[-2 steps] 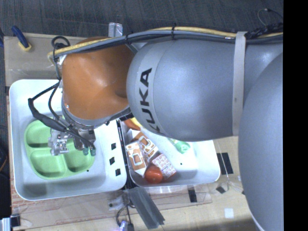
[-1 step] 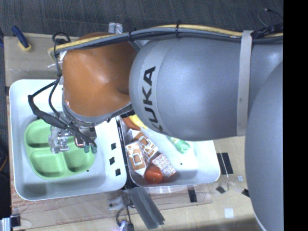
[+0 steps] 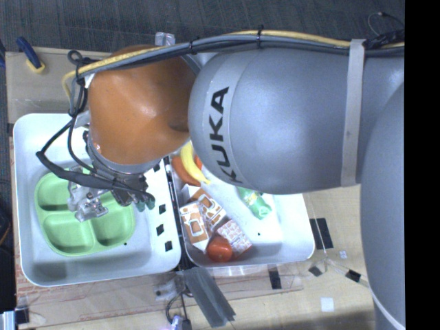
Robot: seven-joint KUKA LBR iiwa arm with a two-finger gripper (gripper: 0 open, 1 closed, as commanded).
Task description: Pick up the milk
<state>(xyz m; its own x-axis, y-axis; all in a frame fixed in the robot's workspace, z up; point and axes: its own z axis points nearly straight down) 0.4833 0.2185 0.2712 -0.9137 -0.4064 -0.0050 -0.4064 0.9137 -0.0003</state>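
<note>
A grey KUKA arm (image 3: pixel 275 108) with its orange band (image 3: pixel 134 112) fills the upper middle of the frame, reaching in from the right over two shallow white bins on the tabletop (image 3: pixel 330 267). Its tool (image 3: pixel 89 205) hangs low in the left bin (image 3: pixel 41 267), at the left of the frame, directly above a green divided tray (image 3: pixel 58 229). Whether the tool is wide or narrow cannot be told from here; metal parts and black cables crowd around it, and nothing can be seen held in it. The right bin (image 3: pixel 295 249), at lower centre, holds a jumble of groceries partly hidden under the arm: a yellow banana (image 3: pixel 187 170) at its upper left, a brown-and-white patterned carton (image 3: pixel 199 218) that may be the milk, a second patterned pack (image 3: pixel 237 236) just beside it, a red round item (image 3: pixel 220 251) touching them at the bottom, and a green wrapped item (image 3: pixel 258 203) toward the right. The carton lies tilted, well apart from the tool.
</note>
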